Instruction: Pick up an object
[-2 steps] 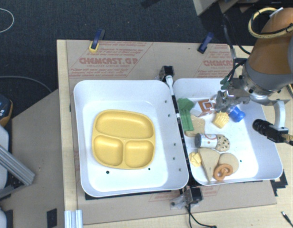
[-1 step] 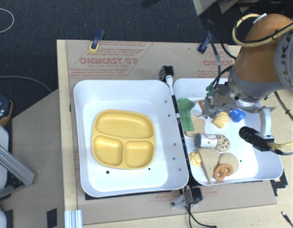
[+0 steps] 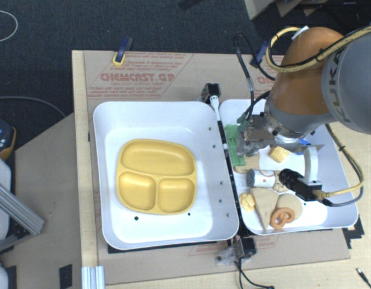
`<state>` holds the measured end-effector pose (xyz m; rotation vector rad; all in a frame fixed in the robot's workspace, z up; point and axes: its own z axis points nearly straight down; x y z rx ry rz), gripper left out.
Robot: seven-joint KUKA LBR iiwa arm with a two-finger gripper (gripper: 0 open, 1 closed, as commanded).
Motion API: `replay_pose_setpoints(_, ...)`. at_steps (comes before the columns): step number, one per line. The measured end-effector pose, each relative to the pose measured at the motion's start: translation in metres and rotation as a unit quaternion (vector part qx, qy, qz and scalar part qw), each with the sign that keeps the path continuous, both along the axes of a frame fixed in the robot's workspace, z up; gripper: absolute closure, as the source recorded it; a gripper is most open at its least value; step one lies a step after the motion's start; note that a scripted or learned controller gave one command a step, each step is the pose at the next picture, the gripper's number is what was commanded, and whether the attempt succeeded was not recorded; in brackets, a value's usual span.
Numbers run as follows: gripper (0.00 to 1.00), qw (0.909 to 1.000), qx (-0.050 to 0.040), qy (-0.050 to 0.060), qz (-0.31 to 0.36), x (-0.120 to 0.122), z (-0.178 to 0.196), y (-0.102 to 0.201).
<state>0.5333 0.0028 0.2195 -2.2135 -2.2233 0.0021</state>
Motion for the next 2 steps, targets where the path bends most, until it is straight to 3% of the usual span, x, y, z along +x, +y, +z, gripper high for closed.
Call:
replay_pose_setpoints(1, 1.00, 1.0000, -0.0002, 0.000, 0.001, -0.012, -0.006, 0.054)
replay_pose_setpoints(2, 1.00, 1.0000, -0.0004, -0.003, 0.000, -0.018, 0.010, 0.082)
